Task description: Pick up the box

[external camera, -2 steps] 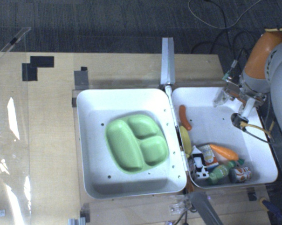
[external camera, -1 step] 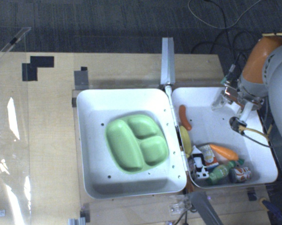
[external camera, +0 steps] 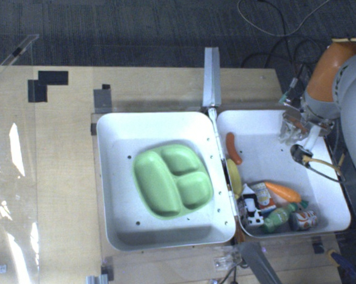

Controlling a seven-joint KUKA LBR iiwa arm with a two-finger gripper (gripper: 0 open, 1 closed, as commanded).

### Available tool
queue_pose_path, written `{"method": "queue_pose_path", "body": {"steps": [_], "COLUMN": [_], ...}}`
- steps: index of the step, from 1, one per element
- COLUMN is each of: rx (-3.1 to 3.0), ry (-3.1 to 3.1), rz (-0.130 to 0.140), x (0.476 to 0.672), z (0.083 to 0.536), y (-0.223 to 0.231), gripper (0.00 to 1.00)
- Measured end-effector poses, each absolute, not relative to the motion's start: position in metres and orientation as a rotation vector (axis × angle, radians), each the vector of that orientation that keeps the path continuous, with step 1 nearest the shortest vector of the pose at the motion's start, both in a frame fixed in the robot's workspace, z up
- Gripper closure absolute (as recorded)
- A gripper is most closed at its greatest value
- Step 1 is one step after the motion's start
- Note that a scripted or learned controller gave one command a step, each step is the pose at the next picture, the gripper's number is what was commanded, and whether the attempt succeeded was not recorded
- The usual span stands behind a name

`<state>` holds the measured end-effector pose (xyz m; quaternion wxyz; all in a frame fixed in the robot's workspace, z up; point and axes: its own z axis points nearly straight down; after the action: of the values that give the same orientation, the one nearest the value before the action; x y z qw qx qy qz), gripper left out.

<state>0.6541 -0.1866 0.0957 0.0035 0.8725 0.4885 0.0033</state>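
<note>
The box (external camera: pixel 250 207), a small black-and-white carton, lies near the front left corner of the right bin (external camera: pixel 260 126), wedged among other items. My gripper (external camera: pixel 297 131) hangs over the far right part of that bin, well behind and to the right of the box. I see nothing held in it. The grey arm with its orange band (external camera: pixel 328 73) comes in from the right edge.
Around the box lie a yellow banana (external camera: pixel 234 176), a red sausage (external camera: pixel 233 149), an orange carrot (external camera: pixel 282 192), a small labelled container (external camera: pixel 262 195), a green bottle (external camera: pixel 277 218) and a can (external camera: pixel 303 220). The left bin (external camera: pixel 116 141) holds a green divided plate (external camera: pixel 172 180).
</note>
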Motion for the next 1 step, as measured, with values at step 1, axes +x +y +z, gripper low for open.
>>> {"method": "queue_pose_path", "body": {"steps": [1], "rx": [2.734], "ry": [1.532], "rz": [0.01], "x": [0.6541], "z": [0.0956], "y": [-0.1866], "gripper": [0.0]}}
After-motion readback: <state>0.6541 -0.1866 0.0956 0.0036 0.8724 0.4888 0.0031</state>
